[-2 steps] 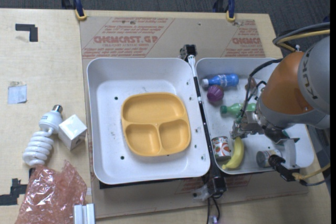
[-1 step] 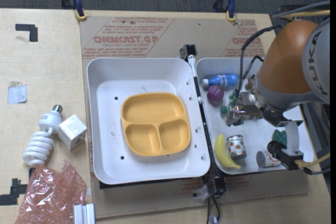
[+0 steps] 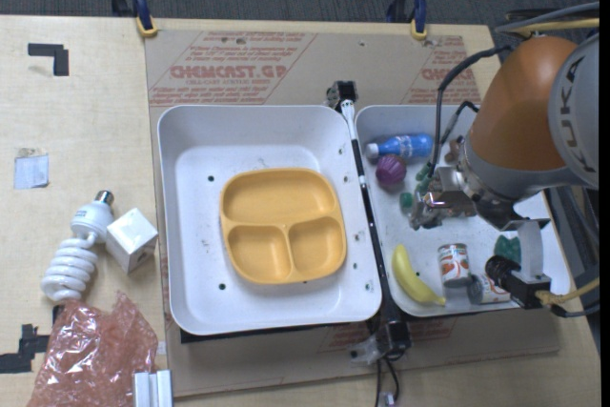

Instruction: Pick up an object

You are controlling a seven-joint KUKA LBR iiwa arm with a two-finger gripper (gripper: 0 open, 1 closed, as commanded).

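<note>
The right bin (image 3: 374,131) holds a blue bottle (image 3: 400,146) near its far edge, with a purple round fruit (image 3: 390,170) just in front of it. A small green piece (image 3: 407,201) lies close by. Toward the near edge are a yellow banana (image 3: 416,276) and a small labelled can (image 3: 454,263). My gripper (image 3: 422,211) hangs low over the middle of this bin, just right of the green piece and above the banana. I see nothing held in it. The arm hides the bin's right part.
The left bin (image 3: 186,205) holds a yellow divided plate (image 3: 283,225). A green object (image 3: 508,248) peeks out beside the arm at the right. On the bench to the left lie a spiral light bulb (image 3: 76,253), a white cube (image 3: 132,238) and a pink plastic bag (image 3: 91,357).
</note>
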